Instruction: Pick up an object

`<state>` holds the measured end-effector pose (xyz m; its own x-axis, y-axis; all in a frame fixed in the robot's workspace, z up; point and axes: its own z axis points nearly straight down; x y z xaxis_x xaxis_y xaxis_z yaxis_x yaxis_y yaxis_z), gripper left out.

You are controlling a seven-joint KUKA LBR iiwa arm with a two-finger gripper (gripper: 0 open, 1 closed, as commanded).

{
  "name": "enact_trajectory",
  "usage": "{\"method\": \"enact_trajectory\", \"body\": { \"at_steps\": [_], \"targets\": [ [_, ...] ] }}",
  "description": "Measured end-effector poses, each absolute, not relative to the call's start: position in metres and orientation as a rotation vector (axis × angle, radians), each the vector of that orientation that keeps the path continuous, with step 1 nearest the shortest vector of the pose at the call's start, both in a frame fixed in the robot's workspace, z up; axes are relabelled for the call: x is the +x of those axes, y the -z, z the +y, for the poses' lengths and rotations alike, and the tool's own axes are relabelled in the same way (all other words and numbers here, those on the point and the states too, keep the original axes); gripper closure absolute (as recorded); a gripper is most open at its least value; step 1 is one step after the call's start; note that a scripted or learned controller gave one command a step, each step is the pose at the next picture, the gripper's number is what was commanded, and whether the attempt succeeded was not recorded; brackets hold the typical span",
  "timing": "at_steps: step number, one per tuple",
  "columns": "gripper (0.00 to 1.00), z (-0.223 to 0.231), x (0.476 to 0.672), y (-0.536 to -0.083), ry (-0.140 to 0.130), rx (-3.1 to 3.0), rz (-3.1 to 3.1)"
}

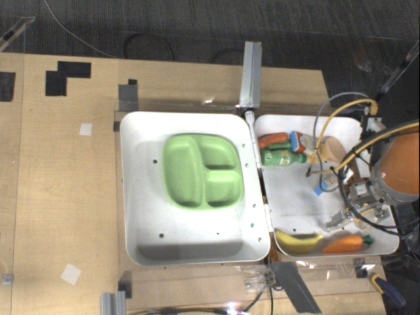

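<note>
Just below the jaws (pixel 357 210), whose opening I cannot tell, lies the carrot (pixel 344 243).

A light wooden bench (pixel 59 195) is sitting far to the left of the claw (pixel 357 210). Dark grey carpet (pixel 197 12) is lying above it, with a thin white cable (pixel 72 28) running across.

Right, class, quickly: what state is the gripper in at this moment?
Gripper: low in the right bin, above the carrot; open or closed cannot be told, nothing seen held.
</note>
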<state>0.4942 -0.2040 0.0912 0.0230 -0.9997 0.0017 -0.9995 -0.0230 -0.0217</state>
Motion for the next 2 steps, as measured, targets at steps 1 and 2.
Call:
{"method": "enact_trajectory", "body": {
  "at_steps": [1, 2],
  "targets": [
    [1.0, -0.202, 0.497, -0.104, 0.03, -2.227, 2.186],
    [1.0, -0.182, 0.545, -0.238, 0.016, -2.482, 1.914]
  ]
}}
